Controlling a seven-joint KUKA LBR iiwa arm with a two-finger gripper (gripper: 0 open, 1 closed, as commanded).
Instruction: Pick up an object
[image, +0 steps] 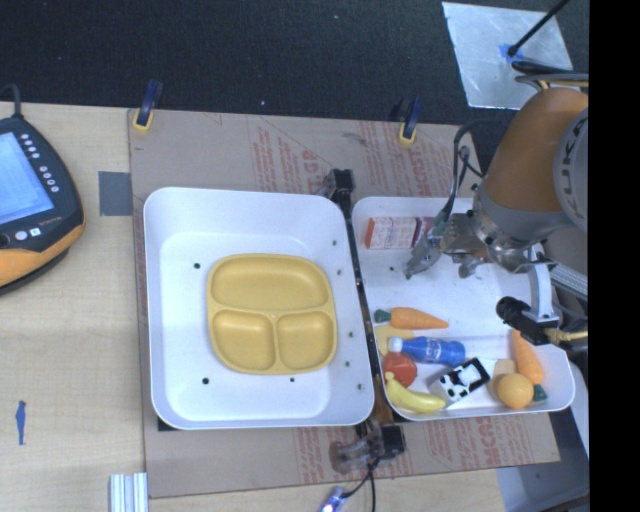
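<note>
**Layout of the two bins**

A divided plate (272, 311) is set in the left bin (170, 390). In the right bin (470, 295), a carton (392, 233) is placed at the back. Nearer the front, a carrot (415, 319) is laid behind a bottle (428, 350), with a banana (412, 399) in front of both.

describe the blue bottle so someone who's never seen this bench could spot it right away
Look in the right-hand white bin, the one crowded with toy food, not the one holding the yellow divided plate. Near its lower left, just below the carrot that lies sideways, is the blue bottle, lying on its side. It is the only blue item there, with a white cap end pointing left.
</note>
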